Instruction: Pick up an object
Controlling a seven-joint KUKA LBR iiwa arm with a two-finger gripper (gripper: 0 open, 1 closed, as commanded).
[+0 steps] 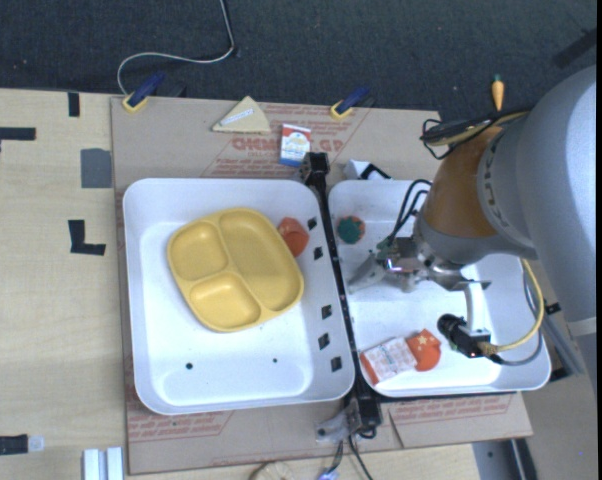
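worktop with two white bins; gripper (366, 271) low in right bin (511, 373), finger state unclear; risk: closing on bare floor, missing green ball (351, 229).

The grey arm (556, 178) reaches in from the right side, its orange band (461, 193) just above the wrist. The end effector (366, 271) points to the left and downward, with its fingers slightly apart.
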